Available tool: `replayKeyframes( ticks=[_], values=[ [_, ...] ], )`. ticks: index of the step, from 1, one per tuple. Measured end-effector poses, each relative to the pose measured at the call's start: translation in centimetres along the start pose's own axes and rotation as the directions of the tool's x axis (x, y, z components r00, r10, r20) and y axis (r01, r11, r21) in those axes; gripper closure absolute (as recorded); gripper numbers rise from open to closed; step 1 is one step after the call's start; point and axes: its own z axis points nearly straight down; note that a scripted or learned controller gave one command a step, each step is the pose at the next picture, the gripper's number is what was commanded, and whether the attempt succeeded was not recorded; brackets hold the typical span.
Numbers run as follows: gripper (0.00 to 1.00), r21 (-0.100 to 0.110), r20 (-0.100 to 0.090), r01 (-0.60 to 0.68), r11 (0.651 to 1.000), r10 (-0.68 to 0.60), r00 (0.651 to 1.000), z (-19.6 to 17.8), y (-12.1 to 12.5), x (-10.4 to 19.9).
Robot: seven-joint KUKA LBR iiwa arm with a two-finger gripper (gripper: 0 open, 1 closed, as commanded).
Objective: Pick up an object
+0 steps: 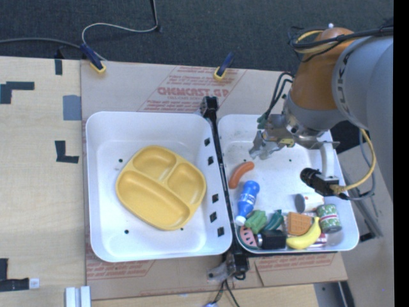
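My gripper (259, 148) hangs over the far part of the right bin (281, 174), with nothing visibly in it. Just in front of it and a little left lies an orange sausage (241, 173), apart from the gripper. A blue bottle with a white cap (246, 201) lies below the sausage. Along the bin's near edge sit a green toy (257, 220), a watermelon slice (248, 238), a black block (273, 240), a banana (305, 235), an orange cracker (298, 222) and a green can (329, 217).
The left bin (102, 171) holds a yellow divided plate (163, 185). A black ridge (216, 171) runs between the two bins. The grey arm with its orange band (319, 75) comes in from the upper right over the right bin's far corner.
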Motion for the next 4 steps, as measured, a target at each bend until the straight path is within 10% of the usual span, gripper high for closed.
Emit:
replayKeyframes(
  ticks=[1, 2, 3, 4],
  values=[
    [0.0, 0.001, 0.001, 0.0, 1.0, 0.0, 1.0, 0.0, 0.0, 0.0],
    [0.0, 0.003, -0.001, -0.002, 1.0, 0.002, 1.0, 8.7, -6.5, -4.9],
    [0.0, -0.003, 0.004, -0.002, 1.0, 0.002, 1.0, 12.5, -1.5, -4.2],
    [1.0, -0.001, 0.002, -0.001, 1.0, 0.001, 1.0, 11.6, -1.6, -4.1]
  ],
)
